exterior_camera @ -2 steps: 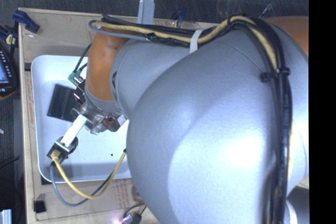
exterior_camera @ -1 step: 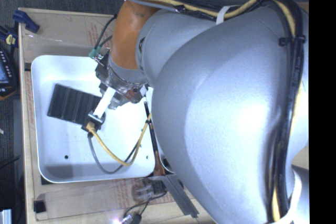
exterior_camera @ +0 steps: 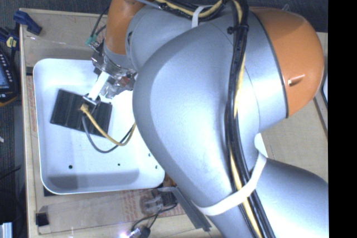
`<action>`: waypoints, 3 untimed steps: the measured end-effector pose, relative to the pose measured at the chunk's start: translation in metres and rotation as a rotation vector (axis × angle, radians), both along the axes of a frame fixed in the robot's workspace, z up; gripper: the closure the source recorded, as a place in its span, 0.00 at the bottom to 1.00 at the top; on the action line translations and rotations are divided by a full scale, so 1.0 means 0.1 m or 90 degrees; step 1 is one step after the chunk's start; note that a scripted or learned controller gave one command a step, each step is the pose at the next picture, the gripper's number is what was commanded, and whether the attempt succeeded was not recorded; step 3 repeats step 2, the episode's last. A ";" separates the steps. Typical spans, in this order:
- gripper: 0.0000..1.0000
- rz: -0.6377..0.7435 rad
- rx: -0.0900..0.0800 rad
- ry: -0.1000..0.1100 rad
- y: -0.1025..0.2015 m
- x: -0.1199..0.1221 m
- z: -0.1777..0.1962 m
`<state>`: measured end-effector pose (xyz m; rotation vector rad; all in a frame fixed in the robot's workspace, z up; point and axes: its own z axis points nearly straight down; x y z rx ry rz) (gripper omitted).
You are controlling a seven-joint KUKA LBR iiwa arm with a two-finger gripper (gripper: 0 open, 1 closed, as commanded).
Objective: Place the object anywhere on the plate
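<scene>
Big grey arm reaching in from the right, with orange bands and black and yellow cables along it. Under its tip, a white bin on a pale wooden bench. Gripper over the far half of that bin, partly hidden by the arm. A few tiny dark dots on the bin floor. Blue clamp at the bench's far left corner. Dark floor beyond.

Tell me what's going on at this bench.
A grey robot arm with orange bands reaches in from the right, and its two-finger gripper hangs over the far part of the shallow white bin on the left. Whether it holds anything cannot be told. The arm's bulk covers much of the wooden bench.
</scene>
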<state>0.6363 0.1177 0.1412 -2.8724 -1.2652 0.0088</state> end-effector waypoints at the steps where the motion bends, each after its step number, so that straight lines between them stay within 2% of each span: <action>1: 1.00 -0.379 0.001 -0.006 0.34 -0.41 -0.45; 2: 1.00 -0.149 0.001 -0.002 -0.21 -0.41 1.08; 3: 1.00 -0.149 0.001 -0.002 -0.21 -0.41 1.08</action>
